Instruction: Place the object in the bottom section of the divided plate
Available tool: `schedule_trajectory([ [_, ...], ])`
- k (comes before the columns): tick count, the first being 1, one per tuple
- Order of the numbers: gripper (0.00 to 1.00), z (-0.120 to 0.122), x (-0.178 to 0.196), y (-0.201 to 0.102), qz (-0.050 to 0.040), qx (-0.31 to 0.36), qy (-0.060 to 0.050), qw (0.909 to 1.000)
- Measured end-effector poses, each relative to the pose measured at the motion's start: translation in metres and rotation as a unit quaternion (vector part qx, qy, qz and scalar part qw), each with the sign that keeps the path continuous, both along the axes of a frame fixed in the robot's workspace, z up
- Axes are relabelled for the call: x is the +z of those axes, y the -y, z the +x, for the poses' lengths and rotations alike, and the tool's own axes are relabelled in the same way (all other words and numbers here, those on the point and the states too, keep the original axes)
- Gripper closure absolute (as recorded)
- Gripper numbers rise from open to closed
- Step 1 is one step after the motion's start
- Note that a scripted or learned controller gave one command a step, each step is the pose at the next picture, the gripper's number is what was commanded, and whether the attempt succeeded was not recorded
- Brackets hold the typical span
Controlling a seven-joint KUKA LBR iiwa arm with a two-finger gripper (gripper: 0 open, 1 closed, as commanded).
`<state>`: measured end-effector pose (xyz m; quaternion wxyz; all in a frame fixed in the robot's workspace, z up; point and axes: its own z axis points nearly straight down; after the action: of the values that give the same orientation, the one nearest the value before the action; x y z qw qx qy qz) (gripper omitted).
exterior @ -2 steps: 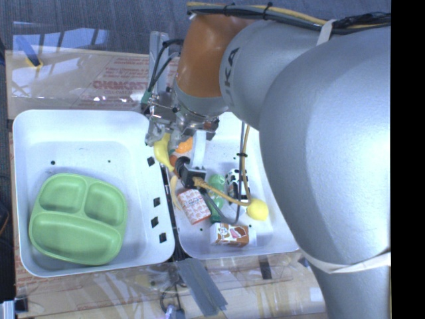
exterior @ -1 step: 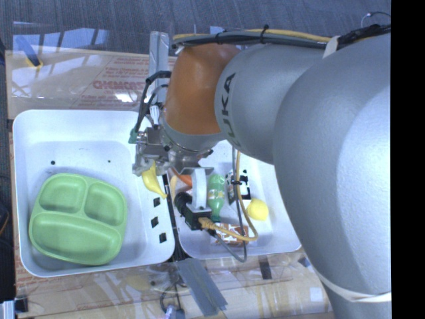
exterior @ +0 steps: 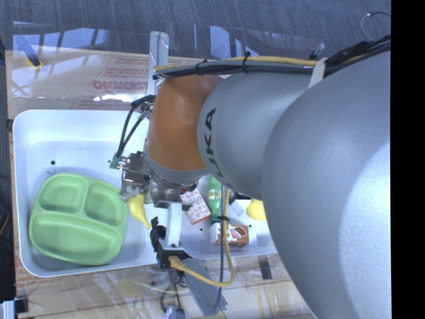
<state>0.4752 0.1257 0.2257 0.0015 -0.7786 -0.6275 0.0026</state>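
Nearest me, the wooden surface [exterior: 119,286] carries both white bins. In the left bin [exterior: 40,131] the green divided plate [exterior: 76,221] sits at the near left, flat, with its one large section on the near side and two smaller sections on the far side. In the right bin [exterior: 199,241], toward the near edge, I log a brown-orange pack [exterior: 236,235]; just beyond it are a yellow rounded item [exterior: 256,210], a green bottle [exterior: 214,198] and a small red-and-white carton [exterior: 196,209], all crowded together under the arm. A yellow banana-shaped piece [exterior: 139,211] lies just right of the plate, near where the two bins meet, close below the end effector [exterior: 149,190]. I cannot tell whether the end effector is spread or pressed together, nor whether it touches that piece. Farther back, the orange band and grey arm body cover the right bin's far side.
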Motion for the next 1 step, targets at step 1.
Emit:
schedule_trajectory([
  [1, 1.00, 0.0000, -0.0261, -0.0474, 0.0005, 0.137, -0.001, 0.9906],
])
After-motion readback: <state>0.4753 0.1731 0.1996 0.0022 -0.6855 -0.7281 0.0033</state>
